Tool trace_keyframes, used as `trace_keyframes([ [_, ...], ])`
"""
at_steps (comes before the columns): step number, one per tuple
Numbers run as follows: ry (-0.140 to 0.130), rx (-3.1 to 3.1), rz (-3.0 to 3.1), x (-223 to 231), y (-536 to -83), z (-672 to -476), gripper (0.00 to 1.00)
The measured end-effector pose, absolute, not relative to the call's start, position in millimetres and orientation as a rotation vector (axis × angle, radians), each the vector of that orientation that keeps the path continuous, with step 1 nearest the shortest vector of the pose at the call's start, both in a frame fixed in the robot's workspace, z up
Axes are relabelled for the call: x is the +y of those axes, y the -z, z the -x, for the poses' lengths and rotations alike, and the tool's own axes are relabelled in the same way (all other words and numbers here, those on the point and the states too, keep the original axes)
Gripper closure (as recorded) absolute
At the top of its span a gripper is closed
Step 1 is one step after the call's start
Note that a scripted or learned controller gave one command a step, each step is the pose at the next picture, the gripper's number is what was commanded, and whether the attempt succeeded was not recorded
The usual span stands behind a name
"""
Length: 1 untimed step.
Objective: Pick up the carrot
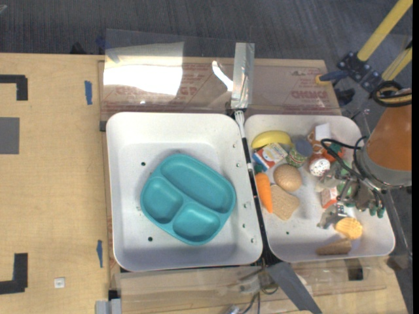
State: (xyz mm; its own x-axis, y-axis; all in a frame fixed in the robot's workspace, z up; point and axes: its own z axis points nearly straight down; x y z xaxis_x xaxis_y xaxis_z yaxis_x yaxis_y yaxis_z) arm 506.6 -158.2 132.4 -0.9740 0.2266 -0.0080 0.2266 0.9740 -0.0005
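A teal divided tray [188,197] sits in the left bin [124,175]; a banana [272,138] and egg [287,177] lie in the right bin [380,241].

A robot lab — taped bench [52,175], white bins [124,175].

Bright and even from above, with soft, short shadows. Strong white glare on the clear plastic sheet [144,77] behind the left bin [124,175]. Slight softness overall; small items in the right bin [386,241] hard to resolve. Mild blur near the arm [393,146].
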Motion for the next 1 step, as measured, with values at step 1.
trace_keyframes([
  [1,0.001,3.1,-0.443,-169.0,-88.7,-558.8,0.0],
])
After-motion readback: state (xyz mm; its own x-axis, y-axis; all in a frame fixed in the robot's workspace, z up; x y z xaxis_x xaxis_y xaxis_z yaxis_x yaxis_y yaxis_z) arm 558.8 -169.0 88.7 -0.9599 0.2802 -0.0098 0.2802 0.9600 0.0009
